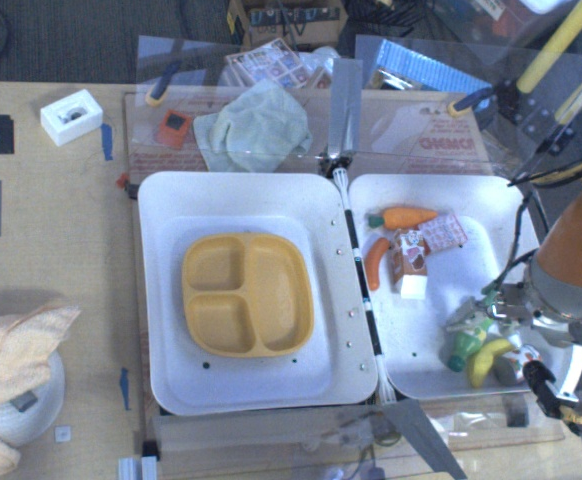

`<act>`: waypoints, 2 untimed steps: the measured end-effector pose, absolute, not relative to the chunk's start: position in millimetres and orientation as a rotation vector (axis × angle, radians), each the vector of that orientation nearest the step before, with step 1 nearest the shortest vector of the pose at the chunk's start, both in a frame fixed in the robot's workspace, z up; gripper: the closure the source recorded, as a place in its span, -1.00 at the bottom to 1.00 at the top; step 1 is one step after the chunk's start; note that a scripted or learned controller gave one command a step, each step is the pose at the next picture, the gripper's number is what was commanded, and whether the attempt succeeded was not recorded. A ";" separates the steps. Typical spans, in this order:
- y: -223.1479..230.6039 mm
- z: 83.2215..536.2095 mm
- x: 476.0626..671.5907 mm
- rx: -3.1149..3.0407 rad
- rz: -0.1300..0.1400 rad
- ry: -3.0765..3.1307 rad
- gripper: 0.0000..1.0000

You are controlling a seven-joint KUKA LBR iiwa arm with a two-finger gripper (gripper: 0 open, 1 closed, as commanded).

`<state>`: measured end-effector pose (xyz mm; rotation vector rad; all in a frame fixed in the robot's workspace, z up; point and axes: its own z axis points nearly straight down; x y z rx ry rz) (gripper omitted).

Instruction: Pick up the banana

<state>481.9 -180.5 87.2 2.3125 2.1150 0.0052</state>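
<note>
From the camera above, the small yellow plastic banana (485, 359) lies near the front right corner of the right shallow white bin (471, 208), its long axis slanting from front-left to back-right, one end touching a green plastic bottle-shaped toy (464, 346). The metal claw (493, 313) sits just behind the banana; whether it is apart or together cannot be told. Two orange carrots (409, 216) lie at the back. The left white bin (161, 268) holds a yellow three-compartment tray (248, 295).
</note>
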 end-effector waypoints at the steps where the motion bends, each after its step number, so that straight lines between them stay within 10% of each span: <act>1: -180.5 87.2 481.9 2.313 0.005 2.115 -1.00; 2: -180.5 87.2 481.9 2.312 0.005 2.115 -1.00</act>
